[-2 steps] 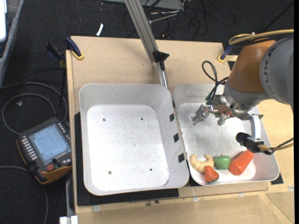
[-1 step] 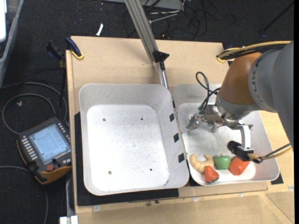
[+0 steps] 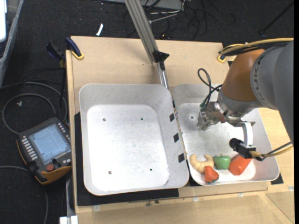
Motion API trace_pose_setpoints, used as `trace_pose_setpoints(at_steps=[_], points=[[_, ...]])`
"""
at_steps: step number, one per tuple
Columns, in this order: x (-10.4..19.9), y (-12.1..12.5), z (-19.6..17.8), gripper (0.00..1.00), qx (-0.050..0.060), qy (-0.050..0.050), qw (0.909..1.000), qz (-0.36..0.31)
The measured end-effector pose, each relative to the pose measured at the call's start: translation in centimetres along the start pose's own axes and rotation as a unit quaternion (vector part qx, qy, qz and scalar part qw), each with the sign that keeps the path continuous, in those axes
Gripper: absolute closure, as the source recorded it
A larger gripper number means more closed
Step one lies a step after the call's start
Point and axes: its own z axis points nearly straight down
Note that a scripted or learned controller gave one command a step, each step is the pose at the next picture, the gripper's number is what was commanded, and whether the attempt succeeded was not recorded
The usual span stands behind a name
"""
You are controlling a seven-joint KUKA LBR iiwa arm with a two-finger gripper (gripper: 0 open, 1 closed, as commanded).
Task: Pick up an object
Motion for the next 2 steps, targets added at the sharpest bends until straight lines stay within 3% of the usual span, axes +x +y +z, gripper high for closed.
trace_pose_setpoints(at_steps=[2], points=[[0.5,0.2,-9.4,1.00,-0.003,0.000,1.0000,-0.002]])
